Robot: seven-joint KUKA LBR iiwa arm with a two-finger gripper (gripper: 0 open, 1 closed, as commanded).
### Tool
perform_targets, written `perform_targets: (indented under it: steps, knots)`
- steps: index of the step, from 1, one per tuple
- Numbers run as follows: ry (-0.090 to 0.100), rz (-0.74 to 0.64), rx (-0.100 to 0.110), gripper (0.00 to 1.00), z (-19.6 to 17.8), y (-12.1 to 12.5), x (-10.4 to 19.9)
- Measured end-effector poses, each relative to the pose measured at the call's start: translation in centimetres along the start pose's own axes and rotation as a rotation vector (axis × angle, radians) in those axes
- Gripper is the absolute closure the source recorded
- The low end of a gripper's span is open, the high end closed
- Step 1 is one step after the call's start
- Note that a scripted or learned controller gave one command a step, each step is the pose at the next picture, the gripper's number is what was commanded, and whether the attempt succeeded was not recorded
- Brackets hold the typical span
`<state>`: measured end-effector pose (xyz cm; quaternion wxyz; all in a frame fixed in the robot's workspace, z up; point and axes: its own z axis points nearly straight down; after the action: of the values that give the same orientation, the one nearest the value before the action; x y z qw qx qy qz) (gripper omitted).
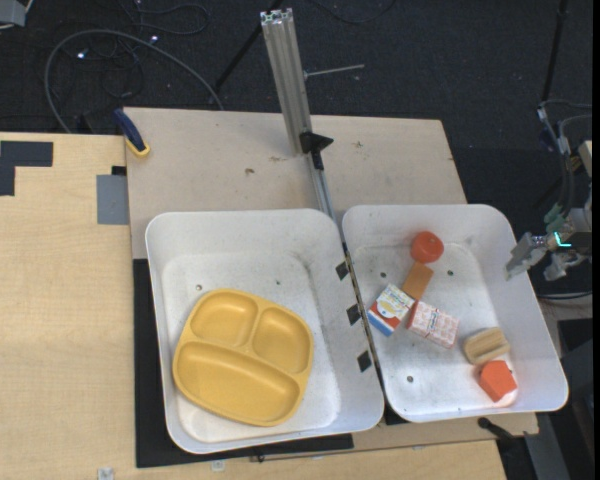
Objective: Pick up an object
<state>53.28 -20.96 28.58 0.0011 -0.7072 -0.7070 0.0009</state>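
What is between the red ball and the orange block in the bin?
In the camera view, between the red ball and the orange block lie a pink-and-white carton and a tan piece, on the right bin.

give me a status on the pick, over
Pincer parked off the right bin's right rim, holding nothing visible. Five small items in that bin, untouched, orange block nearest the front. Yellow tray in left bin, not in the way.
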Motion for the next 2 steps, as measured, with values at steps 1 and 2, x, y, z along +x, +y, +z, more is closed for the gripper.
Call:
perform_targets:
  steps: [1, 2]
  knots:
    - [0.000, 0.000, -0.002, 0.00, -0.1, 0.0, 0.0]
    - [0.002, -0.001, 0.004, 0.00, 5.0, -0.9, 0.4]
